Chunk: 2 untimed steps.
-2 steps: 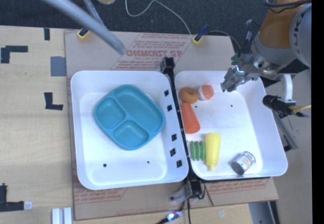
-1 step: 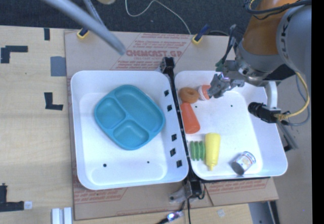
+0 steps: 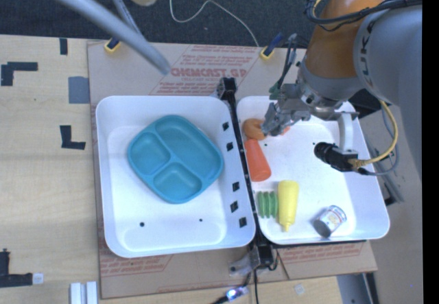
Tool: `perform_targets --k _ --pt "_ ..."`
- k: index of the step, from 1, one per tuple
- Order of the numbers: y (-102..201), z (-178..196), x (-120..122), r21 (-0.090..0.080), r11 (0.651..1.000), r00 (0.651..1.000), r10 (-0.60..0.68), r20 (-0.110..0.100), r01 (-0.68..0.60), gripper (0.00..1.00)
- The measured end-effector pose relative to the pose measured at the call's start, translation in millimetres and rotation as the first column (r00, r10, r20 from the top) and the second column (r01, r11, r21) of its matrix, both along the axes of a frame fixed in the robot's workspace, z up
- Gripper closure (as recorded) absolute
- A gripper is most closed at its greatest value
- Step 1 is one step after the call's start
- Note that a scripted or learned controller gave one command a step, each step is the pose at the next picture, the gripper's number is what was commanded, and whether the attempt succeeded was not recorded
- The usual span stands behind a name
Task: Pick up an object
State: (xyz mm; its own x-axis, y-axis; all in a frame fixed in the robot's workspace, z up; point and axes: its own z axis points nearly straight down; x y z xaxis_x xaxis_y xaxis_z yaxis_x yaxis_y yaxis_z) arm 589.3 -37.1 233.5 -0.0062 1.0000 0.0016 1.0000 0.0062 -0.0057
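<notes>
My gripper (image 3: 271,124) hangs low over the upper left of the right bin (image 3: 357,189). Its dark fingers point down and left toward a small tan-orange object (image 3: 252,128) by the bin's left wall. Just below that lies an orange carrot-shaped toy (image 3: 258,160). Further down sit a green ridged piece (image 3: 265,204) and a yellow bottle-shaped toy (image 3: 287,202). A small silver can (image 3: 330,219) lies near the bin's lower right corner. Nothing is visible between the fingers.
The left bin (image 3: 116,227) holds a blue three-compartment plate (image 3: 175,158). A black divider (image 3: 234,152) runs between the two bins. A black cable piece (image 3: 337,156) hangs off the arm over the right bin. A grey pole crosses the upper left.
</notes>
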Motion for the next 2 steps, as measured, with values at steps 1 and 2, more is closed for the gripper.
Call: perform_targets --k 1,2 --pt "51 4 -14 0.0 1.0 1.0 0.001 -0.001 -0.001 1.0" --pt "108 6 -18 -0.001 1.0 1.0 0.002 0.0 -0.002 1.0"
